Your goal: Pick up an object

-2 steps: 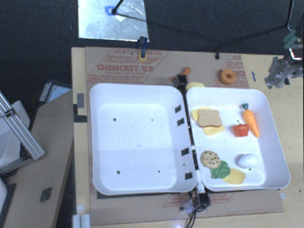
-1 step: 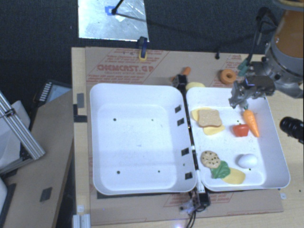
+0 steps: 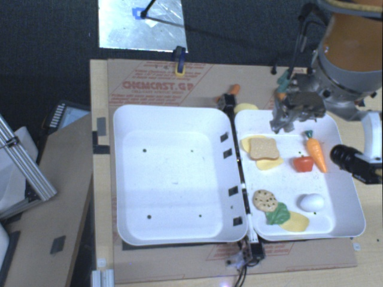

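Observation:
My gripper (image 3: 286, 123) hangs over the back of the right bin (image 3: 347, 220), above and to the right of a slice of toast (image 3: 263, 147). Nothing shows between its fingers. The toast lies on a yellow cheese slice (image 3: 270, 163). To the right lie a carrot (image 3: 315, 152) and a red tomato piece (image 3: 303, 164). Nearer the front are a cookie (image 3: 264, 200), a green leaf (image 3: 277, 213), a white egg (image 3: 310, 202) and a yellow piece (image 3: 295, 222).
The left bin (image 3: 173, 172) sits beside the right one, joined by black clips (image 3: 232, 172). A yellow item (image 3: 245, 107) lies just behind the right bin. A silver sheet (image 3: 142, 15) lies at the back. A black device (image 3: 354, 162) juts in at right.

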Available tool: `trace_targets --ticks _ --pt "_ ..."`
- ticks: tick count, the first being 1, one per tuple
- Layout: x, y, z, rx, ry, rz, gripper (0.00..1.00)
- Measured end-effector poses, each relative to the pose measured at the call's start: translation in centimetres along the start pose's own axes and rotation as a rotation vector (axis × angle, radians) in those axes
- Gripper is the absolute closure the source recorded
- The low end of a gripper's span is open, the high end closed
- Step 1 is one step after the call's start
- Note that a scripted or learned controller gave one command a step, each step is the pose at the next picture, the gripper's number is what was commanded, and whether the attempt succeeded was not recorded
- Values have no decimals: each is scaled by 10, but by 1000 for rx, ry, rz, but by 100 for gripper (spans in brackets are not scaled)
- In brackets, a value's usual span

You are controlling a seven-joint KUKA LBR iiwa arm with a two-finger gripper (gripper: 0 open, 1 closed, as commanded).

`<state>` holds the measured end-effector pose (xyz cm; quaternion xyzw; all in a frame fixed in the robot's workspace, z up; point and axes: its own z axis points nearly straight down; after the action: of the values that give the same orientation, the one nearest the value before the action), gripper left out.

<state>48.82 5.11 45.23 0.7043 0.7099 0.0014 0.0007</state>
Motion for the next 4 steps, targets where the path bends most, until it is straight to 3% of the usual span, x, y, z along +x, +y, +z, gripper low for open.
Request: trace_targets --ticks 2,3,4 --pt "53 -1 -5 0 0 1 100" --pt "105 -2 78 8 -1 0 100" --pt "83 0 -82 -18 5 5 100"
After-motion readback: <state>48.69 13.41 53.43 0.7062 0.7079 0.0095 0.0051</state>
